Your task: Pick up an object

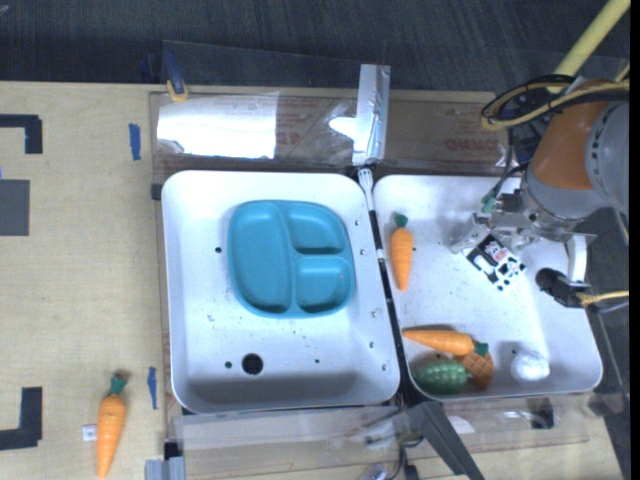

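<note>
Several toy foods lie in the right bin (560, 328). One carrot (401, 251) lies lengthwise by the bin's left wall, and a second carrot (440, 340) lies crosswise near the front. A green vegetable (441, 374) and an orange-brown textured piece (478, 366) sit just in front of it. A white lump (529, 367) rests at the front right. My gripper (497, 258), marked in black and white, hangs over the bare upper right part of this bin. It is well to the right of the upright carrot and apart from every object.
The left bin (190, 298) holds a blue divided plate (292, 258) and a small black disc (251, 364). Another carrot (110, 420) lies on the wooden bench at the front left. The arm's orange band (562, 153) and cables occupy the right bin's upper right corner.
</note>
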`<move>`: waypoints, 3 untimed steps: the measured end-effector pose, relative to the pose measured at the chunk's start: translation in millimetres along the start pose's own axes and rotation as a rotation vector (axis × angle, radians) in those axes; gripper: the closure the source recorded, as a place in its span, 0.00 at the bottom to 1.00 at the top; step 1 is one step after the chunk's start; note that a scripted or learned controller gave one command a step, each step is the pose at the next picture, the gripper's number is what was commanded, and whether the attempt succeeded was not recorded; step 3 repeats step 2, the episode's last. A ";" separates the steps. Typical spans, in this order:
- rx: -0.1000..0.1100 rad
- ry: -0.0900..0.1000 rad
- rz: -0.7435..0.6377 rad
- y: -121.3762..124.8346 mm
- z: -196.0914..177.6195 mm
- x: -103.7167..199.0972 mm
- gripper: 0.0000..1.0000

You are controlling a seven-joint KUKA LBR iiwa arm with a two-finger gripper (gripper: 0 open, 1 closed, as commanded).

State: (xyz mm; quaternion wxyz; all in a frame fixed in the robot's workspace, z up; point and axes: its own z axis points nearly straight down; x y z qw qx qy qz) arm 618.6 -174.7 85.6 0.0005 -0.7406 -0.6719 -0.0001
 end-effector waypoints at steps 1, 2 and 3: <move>-0.006 0.000 -0.003 2.2 -12.3 1.7 1.00; -0.009 0.000 -0.039 7.3 -96.7 58.4 1.00; -0.009 0.000 -0.039 7.3 -96.7 58.4 1.00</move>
